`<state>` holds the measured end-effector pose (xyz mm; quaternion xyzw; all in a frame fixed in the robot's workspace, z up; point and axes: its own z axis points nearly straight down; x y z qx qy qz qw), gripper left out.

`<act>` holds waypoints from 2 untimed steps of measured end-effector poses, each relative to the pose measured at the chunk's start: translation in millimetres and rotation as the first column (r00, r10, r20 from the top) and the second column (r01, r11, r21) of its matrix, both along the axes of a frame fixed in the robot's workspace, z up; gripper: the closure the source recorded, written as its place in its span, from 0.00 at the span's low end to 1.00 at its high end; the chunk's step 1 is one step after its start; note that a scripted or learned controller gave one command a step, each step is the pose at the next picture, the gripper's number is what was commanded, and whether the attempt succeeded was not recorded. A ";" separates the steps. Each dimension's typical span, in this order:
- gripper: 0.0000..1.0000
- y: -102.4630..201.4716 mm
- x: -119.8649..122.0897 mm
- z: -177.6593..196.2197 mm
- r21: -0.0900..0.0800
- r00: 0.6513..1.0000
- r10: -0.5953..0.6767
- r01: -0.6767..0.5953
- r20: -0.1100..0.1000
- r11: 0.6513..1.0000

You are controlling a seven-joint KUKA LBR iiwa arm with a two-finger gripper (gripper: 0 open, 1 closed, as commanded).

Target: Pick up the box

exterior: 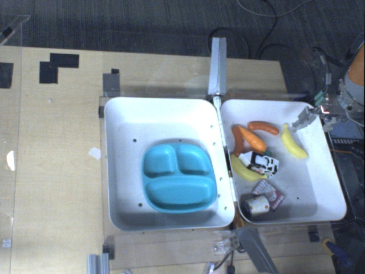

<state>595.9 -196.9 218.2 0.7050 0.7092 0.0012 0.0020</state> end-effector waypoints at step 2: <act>1.00 -8.4 -48.8 -110.8 -0.005 0.980 0.198 -0.198 0.008 0.980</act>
